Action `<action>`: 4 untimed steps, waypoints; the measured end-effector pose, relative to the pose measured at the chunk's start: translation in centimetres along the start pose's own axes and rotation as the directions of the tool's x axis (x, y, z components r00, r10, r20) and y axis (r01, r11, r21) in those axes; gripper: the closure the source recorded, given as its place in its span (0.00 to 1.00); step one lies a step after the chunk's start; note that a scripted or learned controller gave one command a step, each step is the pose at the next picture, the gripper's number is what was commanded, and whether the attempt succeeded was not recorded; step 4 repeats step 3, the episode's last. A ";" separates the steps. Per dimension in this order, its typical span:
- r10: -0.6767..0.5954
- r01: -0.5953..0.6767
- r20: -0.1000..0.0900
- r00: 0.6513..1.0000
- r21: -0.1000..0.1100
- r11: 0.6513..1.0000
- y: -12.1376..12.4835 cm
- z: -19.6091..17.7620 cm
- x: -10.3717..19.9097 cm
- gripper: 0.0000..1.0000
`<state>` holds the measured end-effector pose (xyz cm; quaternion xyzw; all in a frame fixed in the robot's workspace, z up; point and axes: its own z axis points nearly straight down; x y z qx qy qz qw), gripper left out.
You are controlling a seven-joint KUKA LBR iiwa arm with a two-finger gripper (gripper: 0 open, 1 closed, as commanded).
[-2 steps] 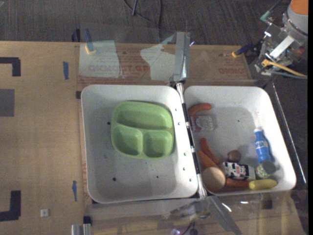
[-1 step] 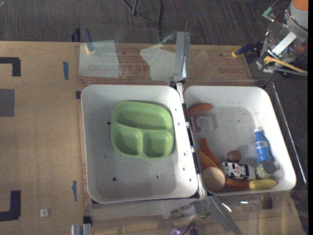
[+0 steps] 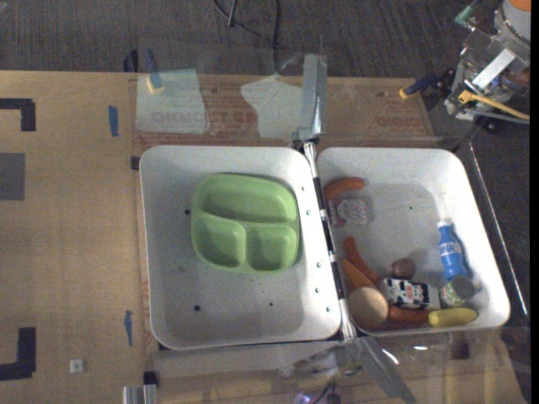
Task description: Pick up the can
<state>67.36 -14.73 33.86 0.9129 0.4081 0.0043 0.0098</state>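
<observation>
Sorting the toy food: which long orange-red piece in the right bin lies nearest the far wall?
The hot dog at the bin's far left corner; the carrot and other sausage lie nearer the front.

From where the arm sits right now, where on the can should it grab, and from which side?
Come straight down from above and grip the can across its round sides near the top. It seems to stand upright in the right bin's near right corner, with the blue bottle just behind and the yellow piece in front, so a sideways approach looks crowded.
</observation>
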 end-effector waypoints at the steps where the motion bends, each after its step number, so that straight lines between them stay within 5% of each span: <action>1: -0.041 0.041 0.000 0.999 0.024 0.999 -1.3 3.0 -2.3 1.00; 4: -0.042 0.042 -0.003 0.999 0.019 0.999 -1.1 0.8 -2.2 1.00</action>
